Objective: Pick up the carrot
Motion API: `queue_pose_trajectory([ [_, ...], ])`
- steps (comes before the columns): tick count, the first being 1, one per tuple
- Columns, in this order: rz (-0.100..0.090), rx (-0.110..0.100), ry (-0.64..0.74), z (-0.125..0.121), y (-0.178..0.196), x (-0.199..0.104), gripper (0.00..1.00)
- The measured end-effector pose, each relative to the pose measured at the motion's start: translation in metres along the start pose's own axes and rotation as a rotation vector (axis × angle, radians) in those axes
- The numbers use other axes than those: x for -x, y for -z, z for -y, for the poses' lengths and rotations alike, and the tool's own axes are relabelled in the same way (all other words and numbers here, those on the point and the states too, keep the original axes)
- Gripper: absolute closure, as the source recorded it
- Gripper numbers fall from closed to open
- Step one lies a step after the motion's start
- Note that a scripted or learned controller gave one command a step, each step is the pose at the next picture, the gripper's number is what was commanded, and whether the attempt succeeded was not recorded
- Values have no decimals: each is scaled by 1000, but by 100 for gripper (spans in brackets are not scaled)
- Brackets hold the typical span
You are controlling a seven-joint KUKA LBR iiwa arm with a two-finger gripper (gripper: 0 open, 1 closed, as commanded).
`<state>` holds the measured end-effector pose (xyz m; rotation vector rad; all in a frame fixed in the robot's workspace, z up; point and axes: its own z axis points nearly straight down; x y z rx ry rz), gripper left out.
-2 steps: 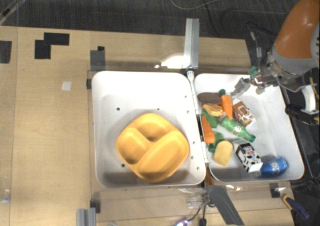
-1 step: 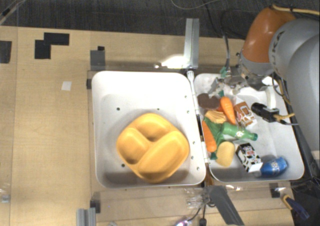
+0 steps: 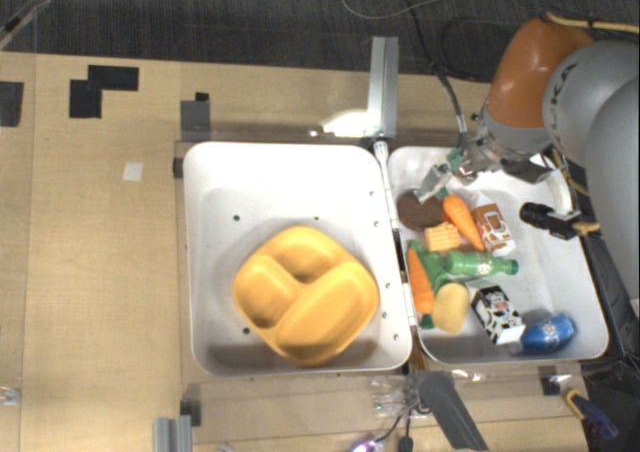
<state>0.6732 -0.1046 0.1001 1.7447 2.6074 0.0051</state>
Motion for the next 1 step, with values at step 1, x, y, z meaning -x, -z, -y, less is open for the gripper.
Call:
queue_pose_trajectory([
  [1,17,20,294,56,-2,-5,0],
])
